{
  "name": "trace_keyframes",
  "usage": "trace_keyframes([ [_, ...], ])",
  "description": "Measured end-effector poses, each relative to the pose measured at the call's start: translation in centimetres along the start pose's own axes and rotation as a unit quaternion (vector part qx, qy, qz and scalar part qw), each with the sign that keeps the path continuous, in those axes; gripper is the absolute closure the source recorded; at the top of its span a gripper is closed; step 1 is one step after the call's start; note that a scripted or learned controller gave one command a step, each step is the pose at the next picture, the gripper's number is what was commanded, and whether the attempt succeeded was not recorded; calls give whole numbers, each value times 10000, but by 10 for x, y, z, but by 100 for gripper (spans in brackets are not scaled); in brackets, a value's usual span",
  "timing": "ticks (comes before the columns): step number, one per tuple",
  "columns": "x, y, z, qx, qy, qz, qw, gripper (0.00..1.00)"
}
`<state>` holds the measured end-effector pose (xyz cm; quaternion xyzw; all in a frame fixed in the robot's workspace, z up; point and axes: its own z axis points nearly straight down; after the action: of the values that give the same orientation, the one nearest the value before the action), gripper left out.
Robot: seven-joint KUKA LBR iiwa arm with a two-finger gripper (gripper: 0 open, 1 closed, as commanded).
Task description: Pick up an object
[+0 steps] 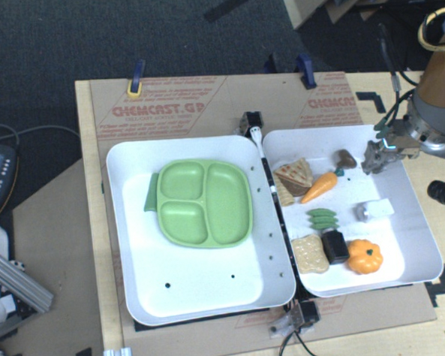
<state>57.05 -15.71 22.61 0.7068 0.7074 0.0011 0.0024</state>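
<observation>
Two white bins sit side by side on the table. Left bin (138,276) holds a green divided plate (205,203). Right bin (417,229) holds a carrot (318,188), a small pumpkin (364,256) and other toy food. Over its far right corner hang the jaws (377,156); open or closed, I cannot tell.

Both white bins (139,291) look like smooth, faintly glossy plastic, the green divided plate (207,203) like matt plastic, the printed board (98,113) under them like dull cardboard or masked sheet, and the orange pumpkin (365,256) shiny.
</observation>
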Motion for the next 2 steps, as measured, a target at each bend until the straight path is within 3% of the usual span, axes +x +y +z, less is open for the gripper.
trace_keyframes([
  [1,39,-25,-6,37,18,-12,10000,100],
  [2,87,-42,12,45,22,-17,10000,100],
])
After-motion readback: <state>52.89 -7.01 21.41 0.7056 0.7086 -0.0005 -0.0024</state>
